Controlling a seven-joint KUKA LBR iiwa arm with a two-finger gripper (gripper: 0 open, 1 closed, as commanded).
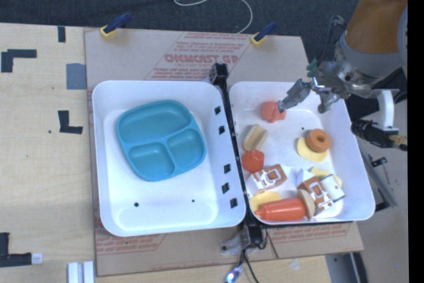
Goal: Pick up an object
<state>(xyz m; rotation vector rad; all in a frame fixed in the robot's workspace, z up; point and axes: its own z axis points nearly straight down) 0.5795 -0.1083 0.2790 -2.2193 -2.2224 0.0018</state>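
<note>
Over the right-hand shallow white bin [354,162], the grey arm with its orange band [377,23] is reaching in from the far right corner, slanting down so the two-finger gripper [306,97] is hanging near the bin's back wall. Taking that right bin as the landmark: beside it, touching along the black divider, the left white bin [106,142] is sitting with a blue three-compartment plastic tray [161,139] lying flat in its middle, probably parked there as a drop spot.

Inside the right bin, toys are crowding the front half: a long red sausage-shaped piece [285,210] lying at the front edge, a white-and-brown patterned block [323,192] just beside it at the front right, a similar smaller patterned piece [270,177] behind the sausage, an orange ring on a pale yellow disc [315,144] toward the right wall, a tan bread-like wedge [254,137] by the divider, and a small red lump [252,160] just in front of it.

The likely target, a small salmon-red chunk [270,111], is sitting alone at the back. One grey finger [291,100] is tipping down right at its edge; the fingers are standing spread apart and gripping nothing, so the pick is looking not yet done.
</note>
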